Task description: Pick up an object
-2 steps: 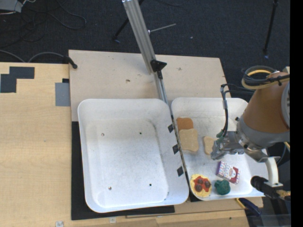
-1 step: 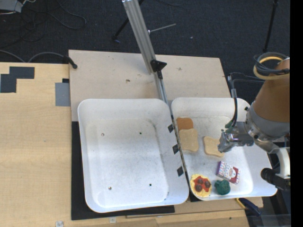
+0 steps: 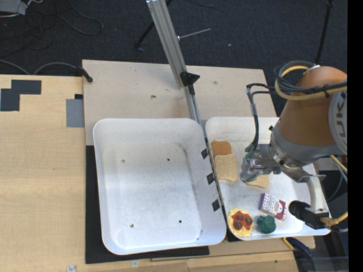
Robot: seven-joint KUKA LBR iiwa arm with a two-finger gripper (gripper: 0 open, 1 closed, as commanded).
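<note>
My gripper point(image 3: 251, 171) hangs low in the right bin point(image 3: 238, 126), near its middle. A pale tan piece point(image 3: 260, 181) lies right under it, partly hidden by the gripper. Just to the left lies a tan bread-like slab point(image 3: 227, 167), with a brown slice point(image 3: 221, 148) behind it. Toward the front of the bin are a pink and white packet point(image 3: 273, 205), a green lump point(image 3: 266, 224) and a small yellow disc with red bits point(image 3: 241, 221).
The left bin point(image 3: 113, 135) lies beside the right one, with black clips point(image 3: 210, 178) along the shared wall. A slanted metal rail point(image 3: 170, 44) rises behind the bins. The arm's orange and grey body point(image 3: 309, 118) overhangs the right bin's far right side.
</note>
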